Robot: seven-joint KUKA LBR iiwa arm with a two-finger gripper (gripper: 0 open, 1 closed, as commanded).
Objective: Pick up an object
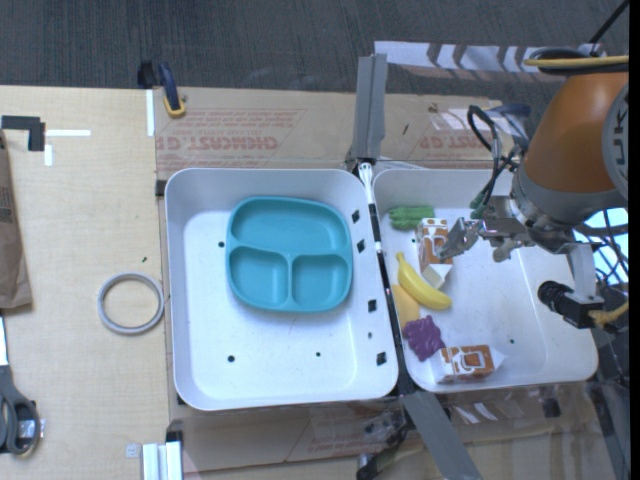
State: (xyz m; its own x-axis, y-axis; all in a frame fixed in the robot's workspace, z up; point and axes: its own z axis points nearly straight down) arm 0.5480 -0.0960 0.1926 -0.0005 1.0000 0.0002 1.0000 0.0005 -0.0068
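The right bin [520,318] holds several small items. A green piece [410,216] lies at its back left, with an orange and white carton [432,240] just in front of it. A yellow banana [420,283] lies along the bin's left side, a purple bunch of grapes [424,336] sits below it, and an orange and white box [467,362] rests near the front rim. My gripper [458,240] hangs low over the bin, right beside the carton's right edge. Nothing is visibly lifted.
The left bin [200,348] carries a teal divided plate [290,253]. A grey tape ring [131,301] lies on the wooden bench to the left, with scissors [15,423] at the bottom left corner. A grey divider post [368,108] stands behind the bins.
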